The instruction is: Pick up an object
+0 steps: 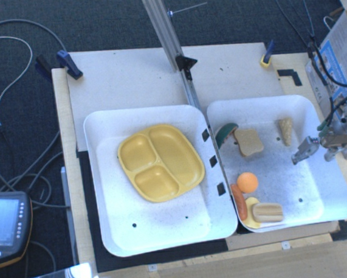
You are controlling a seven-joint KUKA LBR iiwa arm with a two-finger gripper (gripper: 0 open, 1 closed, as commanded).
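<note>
No legible txt or labels

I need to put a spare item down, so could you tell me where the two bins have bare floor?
Left white bin: a strip below the yellow three-part plate. Right white bin: the middle, between the orange ball and the gripper. Crowded: that bin's left edge, from the tan bread slice down to the orange carrot.

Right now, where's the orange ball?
The orange ball sits in the right bin, near its left wall, below the tan bread-like piece and just above the carrot-like stick and the yellow-and-tan food piece.
</note>
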